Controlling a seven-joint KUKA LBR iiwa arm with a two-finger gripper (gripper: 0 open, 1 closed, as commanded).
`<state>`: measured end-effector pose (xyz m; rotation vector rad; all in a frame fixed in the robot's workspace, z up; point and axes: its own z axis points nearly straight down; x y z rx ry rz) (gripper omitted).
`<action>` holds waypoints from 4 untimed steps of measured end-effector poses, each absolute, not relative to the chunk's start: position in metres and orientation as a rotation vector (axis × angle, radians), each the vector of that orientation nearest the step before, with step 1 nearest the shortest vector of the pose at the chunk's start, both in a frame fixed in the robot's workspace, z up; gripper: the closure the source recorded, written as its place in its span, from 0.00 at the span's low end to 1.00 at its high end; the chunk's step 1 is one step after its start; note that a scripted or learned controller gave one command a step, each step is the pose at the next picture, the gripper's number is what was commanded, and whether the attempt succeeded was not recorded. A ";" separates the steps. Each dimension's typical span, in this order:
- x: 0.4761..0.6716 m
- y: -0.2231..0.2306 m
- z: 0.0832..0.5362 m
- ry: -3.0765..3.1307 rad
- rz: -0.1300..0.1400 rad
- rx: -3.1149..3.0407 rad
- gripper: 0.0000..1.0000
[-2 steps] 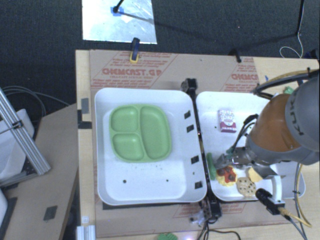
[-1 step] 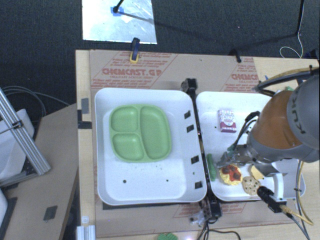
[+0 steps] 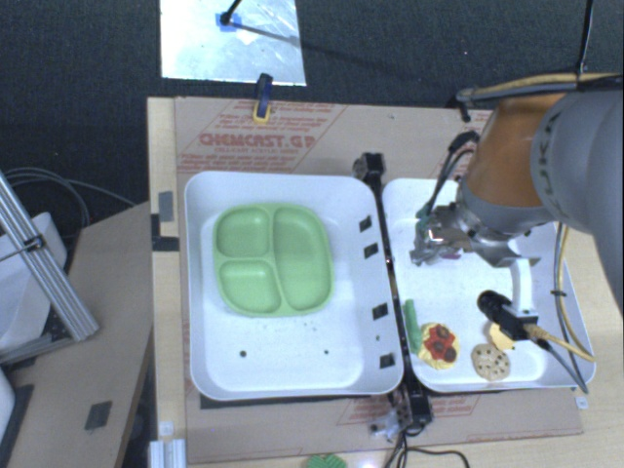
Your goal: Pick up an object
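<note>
The gripper (image 3: 430, 244) hangs low over the right bin (image 3: 405, 203), near its far left part; whether it is open or closed cannot be told from this angle, and nothing is seen in its grasp. Nearer the camera than the gripper lie a slim green piece (image 3: 411, 324), a round toy pizza (image 3: 439, 345) and a cookie (image 3: 490, 361), with what may be a yellow piece (image 3: 501, 338) just beyond the cookie. Well to the gripper's left, the left bin (image 3: 205, 359) holds a green divided plate (image 3: 273, 259).
</note>
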<state>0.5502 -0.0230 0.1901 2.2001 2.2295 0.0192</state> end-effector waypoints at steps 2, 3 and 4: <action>0.555 0.074 0.184 2.226 0.001 2.216 0.00; 0.626 0.034 0.185 2.216 0.005 2.218 0.00; 0.622 -0.054 0.185 2.210 -0.002 2.225 0.00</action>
